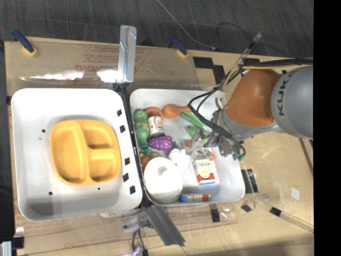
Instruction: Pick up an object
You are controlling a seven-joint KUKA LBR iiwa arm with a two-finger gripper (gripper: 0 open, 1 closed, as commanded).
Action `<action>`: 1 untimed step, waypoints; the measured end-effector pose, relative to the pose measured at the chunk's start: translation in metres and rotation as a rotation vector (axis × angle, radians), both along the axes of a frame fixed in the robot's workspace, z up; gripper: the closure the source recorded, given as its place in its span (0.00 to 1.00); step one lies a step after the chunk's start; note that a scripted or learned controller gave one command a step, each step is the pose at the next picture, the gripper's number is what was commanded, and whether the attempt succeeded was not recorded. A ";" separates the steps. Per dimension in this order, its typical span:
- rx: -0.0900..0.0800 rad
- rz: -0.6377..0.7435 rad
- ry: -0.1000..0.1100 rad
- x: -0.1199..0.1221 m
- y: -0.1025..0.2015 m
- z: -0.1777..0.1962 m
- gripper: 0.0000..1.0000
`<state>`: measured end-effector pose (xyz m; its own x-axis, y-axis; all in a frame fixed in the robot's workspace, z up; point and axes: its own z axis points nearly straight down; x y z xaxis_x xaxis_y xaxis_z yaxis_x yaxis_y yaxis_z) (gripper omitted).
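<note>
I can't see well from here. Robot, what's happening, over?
Gripper low in right bin, among toys. Grapes, carton, white cup lying loose. Yellow tray in left bin.

It was a robotics lab or test cell, not a home: the arm (277,103), grey with an orange band and trailing loose cables, reached over a bench (80,57) sheathed in taped cardboard and held by blue clamps (24,42). Left of its claw (205,143) sat two shallow white bins, the near bin (234,185) heaped with toy food and small cartons, the far bin (21,143) holding a yellow divided tray (85,151). Dark carpet (64,7) and a stray wire (165,9) lay beyond the bench
</note>
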<state>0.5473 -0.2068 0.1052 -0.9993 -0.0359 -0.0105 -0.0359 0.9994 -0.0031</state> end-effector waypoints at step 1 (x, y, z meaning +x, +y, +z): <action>-0.001 0.213 0.003 0.044 0.026 0.095 1.00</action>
<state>0.5910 -0.1807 0.2000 -0.9692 -0.2463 -0.0074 -0.2462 0.9692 -0.0039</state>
